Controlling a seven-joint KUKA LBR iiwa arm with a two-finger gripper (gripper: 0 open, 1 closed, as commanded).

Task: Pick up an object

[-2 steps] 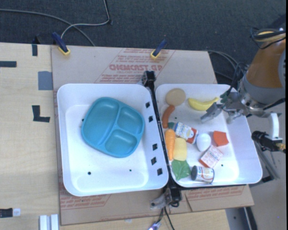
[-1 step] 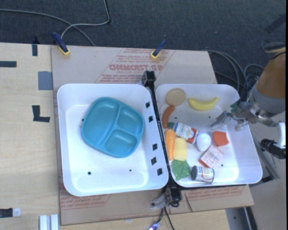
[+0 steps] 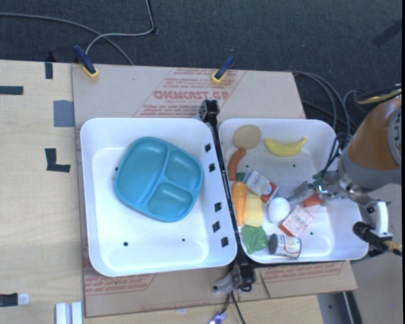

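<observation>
My pincer is low in the right bin, can't tell its state. White egg sits just beside it, toward the divider: light, smooth, slippery, so I'd pinch its middle.

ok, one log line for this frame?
gripper: low in right bin, beside egg | grasp: cannot tell | blue plate: left bin

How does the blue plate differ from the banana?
The blue plate lies alone in the left bin; the banana shares the right bin with many other items. The plate is far larger, broad and divided into compartments; the banana is small, yellow and curved. Both lie flat on a white bin floor.
</observation>
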